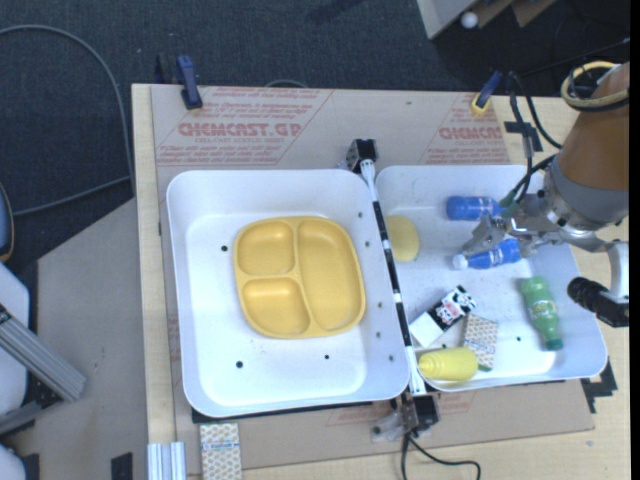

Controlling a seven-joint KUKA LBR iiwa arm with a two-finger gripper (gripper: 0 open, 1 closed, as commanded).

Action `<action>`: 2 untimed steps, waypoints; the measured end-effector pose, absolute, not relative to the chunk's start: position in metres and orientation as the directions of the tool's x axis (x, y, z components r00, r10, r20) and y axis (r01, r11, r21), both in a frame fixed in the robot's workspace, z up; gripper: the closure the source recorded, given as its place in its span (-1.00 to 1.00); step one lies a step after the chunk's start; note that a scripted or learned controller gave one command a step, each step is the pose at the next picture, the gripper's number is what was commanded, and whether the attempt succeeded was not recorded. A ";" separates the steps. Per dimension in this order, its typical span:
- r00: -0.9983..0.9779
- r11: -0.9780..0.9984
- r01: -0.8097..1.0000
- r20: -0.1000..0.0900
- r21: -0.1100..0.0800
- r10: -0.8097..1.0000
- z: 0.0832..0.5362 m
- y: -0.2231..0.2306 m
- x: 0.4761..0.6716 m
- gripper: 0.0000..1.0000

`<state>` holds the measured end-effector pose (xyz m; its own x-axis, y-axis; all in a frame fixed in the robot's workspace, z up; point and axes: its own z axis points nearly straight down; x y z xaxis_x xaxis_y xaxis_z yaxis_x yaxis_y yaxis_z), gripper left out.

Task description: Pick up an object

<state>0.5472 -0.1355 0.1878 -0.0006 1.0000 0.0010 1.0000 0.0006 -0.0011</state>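
Two white bins sit side by side on a cardboard-covered bench. The left bin (200, 268) holds a yellow divided plate (298, 275). The arm (595, 153) reaches into the right bin (585, 353), its gripper (497, 238) low over a blue bottle (492, 256) lying on its side; whether it grips the bottle cannot be told. A second blue bottle (467, 207) lies just behind. Nearby are a yellow ball (402, 238) at the left wall, a green bottle (541, 311) to the right, and a small black-and-white box (448, 311), a patterned packet (481, 340) and a yellow lemon-like thing (447, 365) toward the front.
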 end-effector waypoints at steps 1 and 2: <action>0.000 0.000 1.000 0.000 -0.002 1.000 0.096 -0.167 0.641 -1.00; 0.002 -0.002 1.000 0.000 -0.012 1.000 0.083 -0.149 0.664 -1.00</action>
